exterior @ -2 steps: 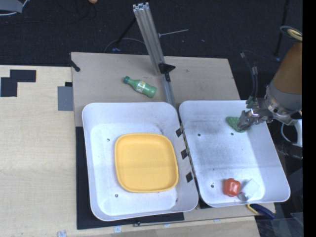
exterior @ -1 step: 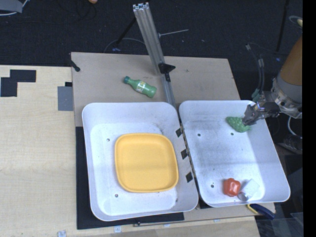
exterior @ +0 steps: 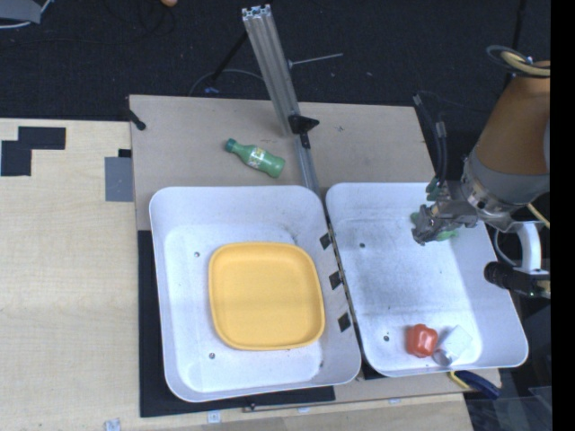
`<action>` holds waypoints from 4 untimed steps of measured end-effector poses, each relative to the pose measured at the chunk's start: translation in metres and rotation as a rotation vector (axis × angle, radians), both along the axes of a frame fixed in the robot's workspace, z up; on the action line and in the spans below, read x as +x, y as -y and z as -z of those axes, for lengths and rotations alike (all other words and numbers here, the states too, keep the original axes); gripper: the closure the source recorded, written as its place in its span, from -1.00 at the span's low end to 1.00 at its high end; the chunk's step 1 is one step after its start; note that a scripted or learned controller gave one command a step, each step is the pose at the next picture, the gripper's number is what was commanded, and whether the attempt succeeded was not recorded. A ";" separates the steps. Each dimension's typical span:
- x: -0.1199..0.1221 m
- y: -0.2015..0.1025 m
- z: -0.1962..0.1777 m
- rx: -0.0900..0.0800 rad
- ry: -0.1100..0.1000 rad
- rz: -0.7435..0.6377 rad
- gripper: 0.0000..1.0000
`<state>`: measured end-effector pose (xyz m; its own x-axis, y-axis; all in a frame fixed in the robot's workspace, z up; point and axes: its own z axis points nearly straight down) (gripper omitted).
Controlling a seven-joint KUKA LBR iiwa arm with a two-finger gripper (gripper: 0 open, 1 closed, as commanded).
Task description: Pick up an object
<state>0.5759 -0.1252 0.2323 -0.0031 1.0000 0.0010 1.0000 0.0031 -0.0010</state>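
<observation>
A yellow square plate lies flat in the left bin. In the right bin, a small red object rests near the front edge beside a pale clear piece. My gripper hangs over the back right part of the right bin, well behind the red object. A green bottle lies on its side on the bench behind the left bin.
A slanted aluminium rail rises from the bench behind the bins. Black clips join the two bins in the middle. The grey arm with its orange band fills the right side. Cables run at the far right.
</observation>
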 end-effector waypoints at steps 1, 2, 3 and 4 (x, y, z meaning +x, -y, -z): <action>-0.008 -0.044 0.001 0.000 0.000 0.000 1.00; -0.031 -0.092 0.010 0.000 0.000 0.000 1.00; -0.049 -0.133 0.001 -0.001 0.002 0.001 1.00; -0.059 -0.192 -0.001 -0.001 0.001 -0.001 1.00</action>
